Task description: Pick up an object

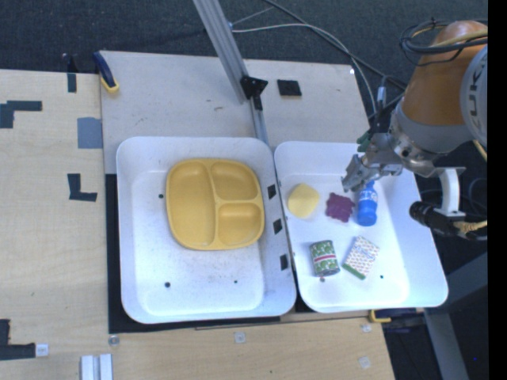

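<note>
My gripper [360, 182] hangs over the right bin [412, 279], near its back middle, and looks open with nothing between its fingers. Just below it, at its front edge, lies a blue bottle-like object [367, 210]. A purple piece [339, 207] sits to the left of the blue one. Further left is a pale yellow lump [303, 200]. Toward the bin's front lie a small green can [324, 258] and a patterned packet [361, 256].
The left bin [142, 283] holds a yellow divided plate [215, 203]. A metal pole [226, 38] slants down to the divider between the bins. Cables run behind the right bin. The arm's body [440, 101] stands over the right bin's back right corner.
</note>
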Robot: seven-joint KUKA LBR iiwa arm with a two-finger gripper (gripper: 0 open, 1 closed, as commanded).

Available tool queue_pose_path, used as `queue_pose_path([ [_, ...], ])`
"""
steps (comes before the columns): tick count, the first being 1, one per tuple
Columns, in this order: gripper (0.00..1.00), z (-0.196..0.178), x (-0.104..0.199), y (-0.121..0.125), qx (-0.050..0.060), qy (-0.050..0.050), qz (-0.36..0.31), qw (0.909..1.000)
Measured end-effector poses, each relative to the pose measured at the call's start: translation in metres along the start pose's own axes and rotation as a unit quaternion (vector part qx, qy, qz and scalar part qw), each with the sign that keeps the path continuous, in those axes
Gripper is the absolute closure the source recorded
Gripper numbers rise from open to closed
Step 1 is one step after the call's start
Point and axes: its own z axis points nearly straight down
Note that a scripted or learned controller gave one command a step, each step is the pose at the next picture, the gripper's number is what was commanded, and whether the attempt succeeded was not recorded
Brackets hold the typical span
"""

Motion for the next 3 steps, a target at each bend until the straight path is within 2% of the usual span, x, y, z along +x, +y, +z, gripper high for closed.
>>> queue_pose_path([
  [2, 1.00, 0.026, 0.115, 0.015, 0.001, 0.000, 0.001, 1.0000],
  [3, 1.00, 0.033, 0.167, 0.035, 0.000, 0.000, 0.000, 1.0000],
])
